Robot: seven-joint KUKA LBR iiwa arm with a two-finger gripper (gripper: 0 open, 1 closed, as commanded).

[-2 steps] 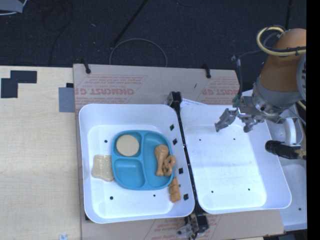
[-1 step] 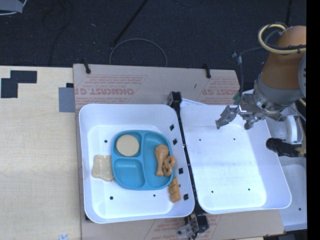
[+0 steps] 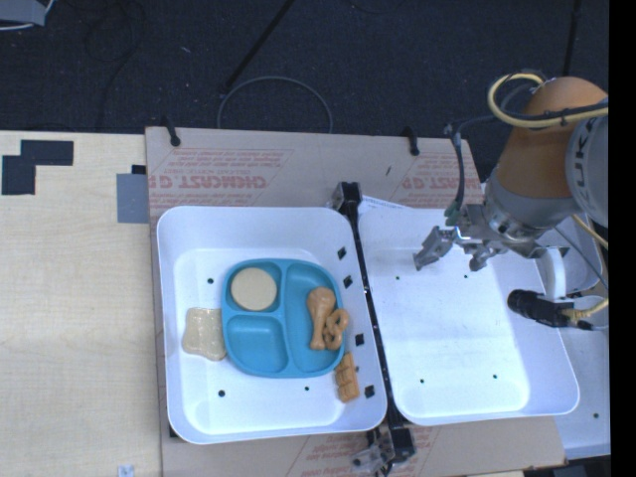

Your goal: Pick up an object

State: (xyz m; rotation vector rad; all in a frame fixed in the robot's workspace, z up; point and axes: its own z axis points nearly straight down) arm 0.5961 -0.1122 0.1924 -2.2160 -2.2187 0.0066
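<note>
Pretzel-shaped piece, round biscuit, pale flat slab and small tan chunk: these are my candidates, and all of them lie in the left bin. The first two rest in compartments of the blue tray. The slab touches the tray's left edge, and the chunk sits just off its lower right corner, close to the black divider between the bins.

The gripper hangs over the upper part of the right bin with its fingers spread and nothing between them. It is well apart from every piece.

My main worry is a descent where the gripper is now, since the fingers would then meet only white plastic. If the arm crosses over, the divider and the raised bin walls lie on the path, and a low traverse could clip them.

On the far side, the biscuit looks flat and wide, so I judge the fingers may slide over it or press on the tray. A grasp on the pretzel could catch a compartment ridge and lift or drag the tray. The chunk is hard against the bin wall, leaving little room for one finger. The slab looks thin and could slip away.
</note>
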